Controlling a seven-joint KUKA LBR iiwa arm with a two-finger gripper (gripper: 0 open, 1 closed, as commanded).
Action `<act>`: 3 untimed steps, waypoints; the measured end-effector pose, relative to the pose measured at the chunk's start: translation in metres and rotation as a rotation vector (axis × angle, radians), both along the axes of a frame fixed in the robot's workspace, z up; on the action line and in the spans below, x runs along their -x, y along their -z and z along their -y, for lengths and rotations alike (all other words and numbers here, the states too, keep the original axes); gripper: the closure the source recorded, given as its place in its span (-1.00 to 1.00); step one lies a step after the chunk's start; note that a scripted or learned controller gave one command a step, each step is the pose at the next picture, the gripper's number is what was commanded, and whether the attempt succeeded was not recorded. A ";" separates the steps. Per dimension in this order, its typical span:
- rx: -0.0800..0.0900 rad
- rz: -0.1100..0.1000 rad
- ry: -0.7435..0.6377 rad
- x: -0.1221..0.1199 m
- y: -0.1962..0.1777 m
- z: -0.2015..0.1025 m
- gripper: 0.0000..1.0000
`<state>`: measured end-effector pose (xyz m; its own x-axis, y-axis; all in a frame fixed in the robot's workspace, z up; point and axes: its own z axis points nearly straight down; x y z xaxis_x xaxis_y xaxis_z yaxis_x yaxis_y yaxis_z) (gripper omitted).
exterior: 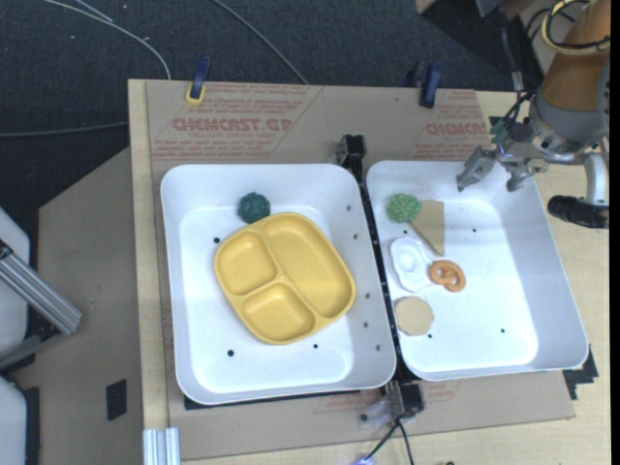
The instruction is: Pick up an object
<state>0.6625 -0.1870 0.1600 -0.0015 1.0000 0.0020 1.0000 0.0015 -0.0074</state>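
Over the far corner of the right bin [542, 260] now, gripper [494, 174] hanging above the back rim with its jaws spread apart and nothing between them. Grey wrist and orange band of the arm [572, 56] reaching in from the right. No pick made yet, judging by that empty spread; everything still lying flat in the bins. Candidates clustered along the right bin's left side, near the divider: a light green broccoli-like piece [403, 206] at the top, a tan wedge [430, 227] touching it on its right, a white fried-egg shape [411, 264] below, an orange pretzel [448, 277] just beside the egg, and a tan round cracker [415, 315] lowest of the lot. Across in the left bin [184, 260], a yellow divided plate [283, 277] sitting mid-bin with a dark green lump [255, 205] just off its upper edge. Gripper apart from all of it, closest to the wedge and the light green piece, but off to their upper right. Task barely started, then: target still to be settled on, descent still to come, closure and lift all outstanding. Tricky pile, probably, with the pieces crowded and some touching, so a clean single grab looks far from certain. Worktop [291, 109] beneath showing printed cardboard, clamped at the back by blue clips [200, 74].
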 end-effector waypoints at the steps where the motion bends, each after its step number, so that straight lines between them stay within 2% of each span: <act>1: 0.001 0.001 0.002 0.006 0.046 0.004 -1.00; 2: 0.004 0.010 0.001 0.004 0.031 0.004 1.00; 3: 0.005 0.015 0.002 0.006 -0.034 0.006 1.00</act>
<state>0.6567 -0.1931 0.1936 0.0003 1.0000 -0.0032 1.0000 -0.0003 0.0080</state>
